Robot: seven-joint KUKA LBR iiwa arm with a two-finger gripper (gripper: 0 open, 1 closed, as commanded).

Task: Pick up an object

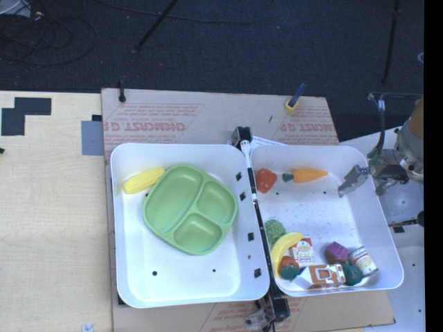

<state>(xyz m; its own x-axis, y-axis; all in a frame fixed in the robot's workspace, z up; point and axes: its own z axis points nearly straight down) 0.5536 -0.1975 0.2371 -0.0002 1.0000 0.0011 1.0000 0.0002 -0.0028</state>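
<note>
A: Left bin point(131, 268), smooth white plastic: green 3-section tray point(190, 208), glossy, tilted; yellow corn cob point(143, 180) touching its upper-left rim.

B: Right bin point(325, 206): orange carrot point(306, 175) and red tomato point(266, 180) near the top wall; banana point(285, 247), small boxes, purple block point(337, 252), can point(363, 261) heaped in the near corner.

A: Gripper point(354, 178)?

B: Grey metal, over the right bin's right edge, apart from all items. Grasps nothing; open or clenched — can't tell.

Gripper point(354, 179) hangs over the right bin's point(385, 235) right rim; carrot point(306, 175) lies just left of the jaws, tomato point(266, 180) further left, banana point(283, 248) and can point(363, 261) below
</note>
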